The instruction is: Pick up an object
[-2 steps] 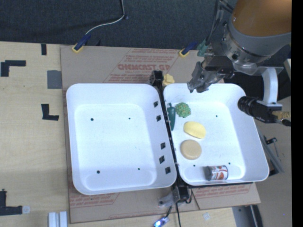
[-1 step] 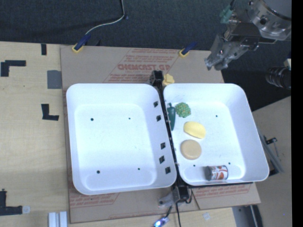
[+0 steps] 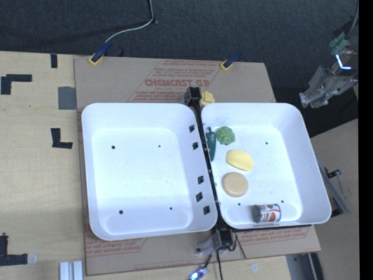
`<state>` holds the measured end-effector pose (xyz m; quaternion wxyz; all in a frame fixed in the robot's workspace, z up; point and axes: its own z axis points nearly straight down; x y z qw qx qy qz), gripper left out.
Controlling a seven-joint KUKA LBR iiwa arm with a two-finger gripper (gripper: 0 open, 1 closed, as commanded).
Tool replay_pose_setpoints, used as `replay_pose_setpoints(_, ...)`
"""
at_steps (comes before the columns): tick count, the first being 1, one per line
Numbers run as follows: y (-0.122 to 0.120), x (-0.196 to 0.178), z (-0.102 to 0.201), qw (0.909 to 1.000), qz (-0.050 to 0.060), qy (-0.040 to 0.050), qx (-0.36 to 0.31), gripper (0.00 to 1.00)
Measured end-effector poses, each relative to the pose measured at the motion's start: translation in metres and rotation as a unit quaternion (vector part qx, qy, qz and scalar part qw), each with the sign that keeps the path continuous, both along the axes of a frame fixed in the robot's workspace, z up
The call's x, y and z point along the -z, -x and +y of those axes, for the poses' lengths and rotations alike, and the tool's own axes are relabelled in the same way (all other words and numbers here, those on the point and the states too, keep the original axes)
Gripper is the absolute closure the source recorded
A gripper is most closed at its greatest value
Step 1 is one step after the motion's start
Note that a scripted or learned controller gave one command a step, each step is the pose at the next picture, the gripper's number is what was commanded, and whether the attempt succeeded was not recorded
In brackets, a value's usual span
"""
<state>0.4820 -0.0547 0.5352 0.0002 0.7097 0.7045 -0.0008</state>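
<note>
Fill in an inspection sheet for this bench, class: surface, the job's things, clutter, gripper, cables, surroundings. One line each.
Surface: two white bins side by side, left bin and right bin, on a brown cardboard sheet.
Job's things: all in the right bin, near the divider: green broccoli-like piece, yellow lemon-like piece, tan round piece, red and white can lying on its side at the near wall.
Clutter: nothing seen.
Gripper: gripper off the bins at upper right; finger state cannot be told.
Cables: white cable across the dark floor.
Surroundings: blue-and-yellow clamps holding the cardboard.
</note>
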Motion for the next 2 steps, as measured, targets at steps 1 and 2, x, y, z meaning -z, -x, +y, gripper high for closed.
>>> replay_pose_setpoints(1,-0.001,0.001,-0.070,1.0000,-0.001,0.0006,0.000,1.00)
replay_pose_setpoints(2,-0.013,0.100,0.022,1.0000,0.005,-0.0015,-0.008,1.00)
